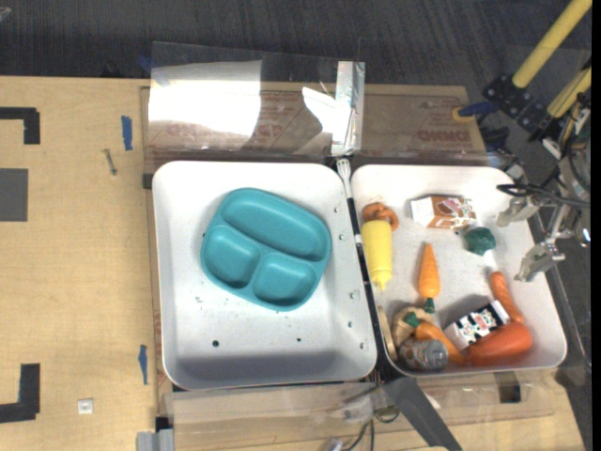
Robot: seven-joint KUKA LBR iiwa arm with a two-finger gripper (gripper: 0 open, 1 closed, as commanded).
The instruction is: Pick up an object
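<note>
The right bin [554,341] holds several toy foods. A yellow bottle-shaped piece [378,252] with an orange top lies along its left wall. A small carrot [428,271] is in the middle, and a little white and brown carton [443,210] and a dark green lump [482,241] sit at the back. At the front lie a large orange vegetable [500,342], a black-and-white spotted block [476,324] and a clump of small items [418,338]. My gripper [522,241] hovers over the bin's right rim, open, with nothing between its fingers.
The left bin [178,346] holds a teal divided plate [266,247]. Clear plastic sheeting and tape lie behind both bins. A yellow-and-black stand [549,40] and cables crowd the back right. Bare wooden bench stretches to the left.
</note>
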